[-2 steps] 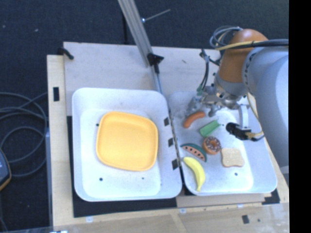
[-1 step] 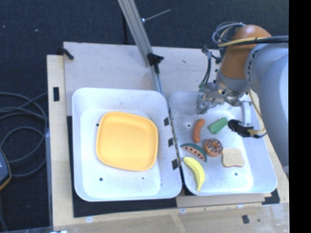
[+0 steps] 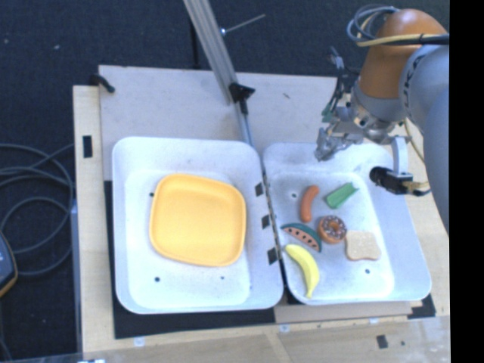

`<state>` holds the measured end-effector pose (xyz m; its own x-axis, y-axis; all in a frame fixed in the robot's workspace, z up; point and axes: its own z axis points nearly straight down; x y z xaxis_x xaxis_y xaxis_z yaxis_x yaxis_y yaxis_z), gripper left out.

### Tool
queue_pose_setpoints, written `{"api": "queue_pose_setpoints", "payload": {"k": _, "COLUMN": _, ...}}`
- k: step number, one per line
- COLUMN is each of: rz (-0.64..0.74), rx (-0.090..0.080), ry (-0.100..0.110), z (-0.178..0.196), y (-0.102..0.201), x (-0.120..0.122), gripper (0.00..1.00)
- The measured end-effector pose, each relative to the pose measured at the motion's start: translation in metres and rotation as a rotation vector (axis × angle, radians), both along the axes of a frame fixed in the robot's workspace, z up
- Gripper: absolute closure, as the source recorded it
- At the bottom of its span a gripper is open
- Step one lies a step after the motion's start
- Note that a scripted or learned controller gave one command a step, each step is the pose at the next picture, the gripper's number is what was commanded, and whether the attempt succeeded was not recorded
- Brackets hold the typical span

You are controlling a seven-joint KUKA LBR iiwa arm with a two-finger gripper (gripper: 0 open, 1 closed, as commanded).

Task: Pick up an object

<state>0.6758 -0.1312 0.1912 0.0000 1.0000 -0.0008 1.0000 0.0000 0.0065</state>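
The gripper (image 3: 327, 148) hangs over the right bin's (image 3: 404, 267) far rim, above the sausage (image 3: 308, 200); finger state cannot be told. Nothing is picked up yet.

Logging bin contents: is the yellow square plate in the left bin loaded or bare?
Bare. The yellow square plate shows an unbroken yellow surface; the toy foods lie in the right white bin.

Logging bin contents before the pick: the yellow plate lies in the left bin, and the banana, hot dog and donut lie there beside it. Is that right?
Not quite. In the camera view the yellow plate does lie in the left bin, but the banana, hot dog and donut lie in the right bin, not beside the plate.
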Motion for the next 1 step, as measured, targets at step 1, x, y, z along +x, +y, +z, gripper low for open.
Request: {"api": "queue_pose_setpoints", "payload": {"k": 1, "rz": 0.000, "rx": 0.000, "ry": 0.000, "z": 0.0619, "y": -0.0068, "x": -0.0001, "gripper": 1.00}}
